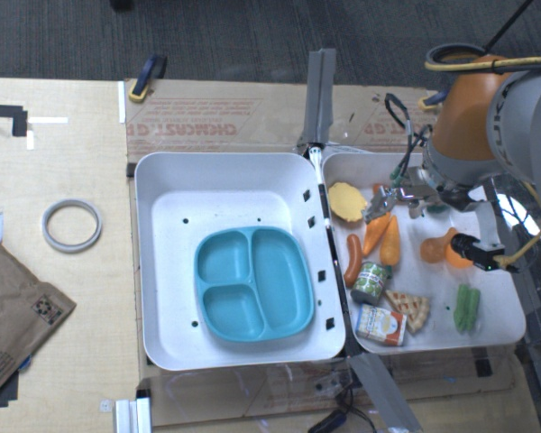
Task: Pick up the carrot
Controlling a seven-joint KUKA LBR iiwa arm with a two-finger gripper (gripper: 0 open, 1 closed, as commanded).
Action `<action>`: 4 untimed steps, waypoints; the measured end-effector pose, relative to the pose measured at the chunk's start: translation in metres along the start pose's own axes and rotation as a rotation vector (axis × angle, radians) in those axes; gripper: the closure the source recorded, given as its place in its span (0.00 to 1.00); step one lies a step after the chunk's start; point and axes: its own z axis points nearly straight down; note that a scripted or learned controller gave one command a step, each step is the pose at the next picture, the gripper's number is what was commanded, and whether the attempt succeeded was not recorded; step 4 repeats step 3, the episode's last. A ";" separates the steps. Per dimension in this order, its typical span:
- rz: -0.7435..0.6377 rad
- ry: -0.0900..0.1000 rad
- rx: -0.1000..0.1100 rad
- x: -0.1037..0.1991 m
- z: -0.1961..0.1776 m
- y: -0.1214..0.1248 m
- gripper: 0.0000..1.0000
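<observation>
- plywood bench under a slanted overhead view, two white bins side by side, dark carpet beyond the far edge.
- nearest us in the right bin (500,327): a small carton (380,325), a waffle-like wedge (411,308), a green can (371,280) and a green pickle (467,307).
- left bin (158,242) holds a blue divided plate (252,284), nothing on it.
- out on the bench to the left, a tape ring (72,225) and a brown cardboard box (13,318).
- mid-bin now: a red sausage (353,258), and the carrot (376,233) lying just beside an orange piece (390,240), tip pointing up toward the arm.
- the gripper (385,201) sits right at the carrot's upper end, near the yellow lemon (347,202).
- whether its jaws are spread or pinched, i cannot tell from here.
- by my read, the reach is done but the grasp isn't confirmed; the carrot looks to be resting on the bin floor, so closing and lifting are left.
- farther right, an orange fruit (440,247); far side, the grey arm (509,129) with its orange band.
</observation>
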 end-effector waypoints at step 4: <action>-0.029 -0.001 -0.002 0.064 -0.073 0.023 1.00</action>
